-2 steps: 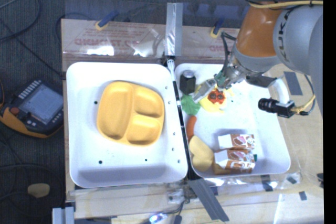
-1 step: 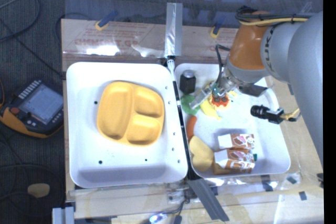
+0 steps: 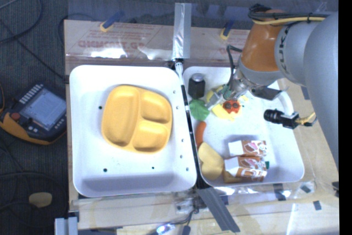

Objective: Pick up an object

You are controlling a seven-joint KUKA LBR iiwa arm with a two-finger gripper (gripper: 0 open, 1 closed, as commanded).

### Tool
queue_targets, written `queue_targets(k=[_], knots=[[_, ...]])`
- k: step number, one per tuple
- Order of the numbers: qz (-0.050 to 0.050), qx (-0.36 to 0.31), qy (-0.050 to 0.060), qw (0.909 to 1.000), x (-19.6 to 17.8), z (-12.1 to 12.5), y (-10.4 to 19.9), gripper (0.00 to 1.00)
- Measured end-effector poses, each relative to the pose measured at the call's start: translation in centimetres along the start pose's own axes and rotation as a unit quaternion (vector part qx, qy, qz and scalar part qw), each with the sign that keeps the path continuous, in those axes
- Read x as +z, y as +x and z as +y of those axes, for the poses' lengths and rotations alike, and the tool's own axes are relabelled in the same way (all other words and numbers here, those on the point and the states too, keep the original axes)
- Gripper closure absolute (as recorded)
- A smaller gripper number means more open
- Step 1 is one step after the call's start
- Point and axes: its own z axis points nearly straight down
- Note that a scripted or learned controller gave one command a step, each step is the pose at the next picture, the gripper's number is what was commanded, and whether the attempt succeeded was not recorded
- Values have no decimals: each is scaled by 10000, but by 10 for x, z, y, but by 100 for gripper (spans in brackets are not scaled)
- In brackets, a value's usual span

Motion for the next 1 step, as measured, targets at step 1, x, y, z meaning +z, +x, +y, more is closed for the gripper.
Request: queue_targets(k=[1], knots=[[34,856,63,9963,-75,-7,47,100]])
